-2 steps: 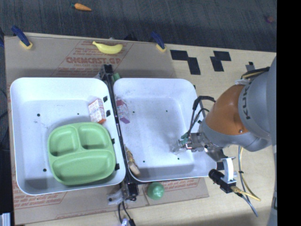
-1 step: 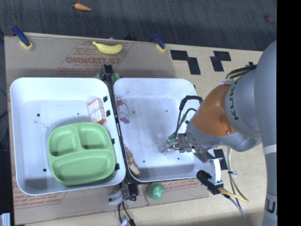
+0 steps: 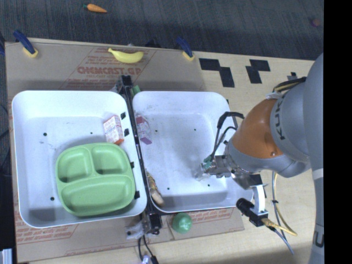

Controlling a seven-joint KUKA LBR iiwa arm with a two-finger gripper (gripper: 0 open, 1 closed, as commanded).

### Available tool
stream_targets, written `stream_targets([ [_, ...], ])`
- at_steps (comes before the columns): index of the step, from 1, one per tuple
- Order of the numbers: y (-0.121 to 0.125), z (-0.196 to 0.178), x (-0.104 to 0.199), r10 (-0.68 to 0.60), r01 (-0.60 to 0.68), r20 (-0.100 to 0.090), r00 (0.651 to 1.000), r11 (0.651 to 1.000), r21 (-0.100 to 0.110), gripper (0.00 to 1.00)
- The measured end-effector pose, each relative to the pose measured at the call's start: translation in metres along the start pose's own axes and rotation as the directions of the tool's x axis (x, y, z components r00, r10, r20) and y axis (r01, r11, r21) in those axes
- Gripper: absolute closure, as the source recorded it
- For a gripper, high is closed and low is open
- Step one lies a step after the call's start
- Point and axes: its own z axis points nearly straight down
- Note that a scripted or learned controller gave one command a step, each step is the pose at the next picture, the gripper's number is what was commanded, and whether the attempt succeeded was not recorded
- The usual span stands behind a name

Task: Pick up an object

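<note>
Jaws low in right white bin (image 3: 181, 100), state unclear, nothing seen held.
Nearest pick: small clear plastic packet (image 3: 143, 128) lies up-left of gripper (image 3: 209, 166), well apart, long axis running up-down.

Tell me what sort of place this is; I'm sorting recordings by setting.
Probably a robotics lab bench set up for grasping trials: two white bins side by side on cardboard held by clamps, a grey and orange arm reaching in, and toy items like a banana and ball.
</note>
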Motion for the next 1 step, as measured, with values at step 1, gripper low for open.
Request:
stream_targets([
  [1,0.0005,-0.069,-0.0236,0.001,-0.001,0.001,1.0,1.0,-0.001,1.0],
])
